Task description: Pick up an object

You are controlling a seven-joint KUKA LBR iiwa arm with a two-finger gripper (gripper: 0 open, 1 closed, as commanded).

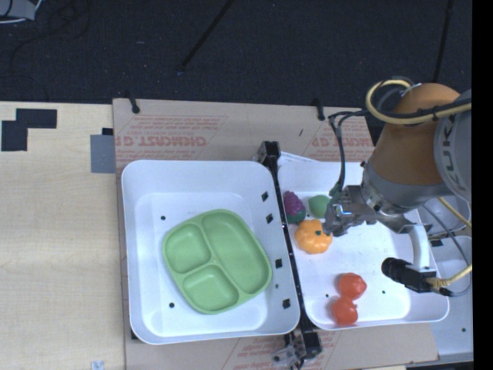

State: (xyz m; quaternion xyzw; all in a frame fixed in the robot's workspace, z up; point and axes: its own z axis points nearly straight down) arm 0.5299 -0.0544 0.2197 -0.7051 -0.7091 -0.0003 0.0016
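Note:
The right bin (pixel 385 303) holds a purple item (pixel 293 204), a small green item (pixel 318 204), an orange pepper-shaped item (pixel 313 237) and two red items (pixel 350 285) (pixel 343 311) near its front. My gripper (pixel 336 220) hangs low over the back of this bin, just right of the orange item and beside the green one. Nothing shows between its fingers, and the wrist hides how they stand.
The left bin (pixel 142 206) carries a green divided plate (pixel 216 260) with three compartments. A black divider (pixel 279 230) runs between the two bins. The arm's bulk covers the right bin's back right part.

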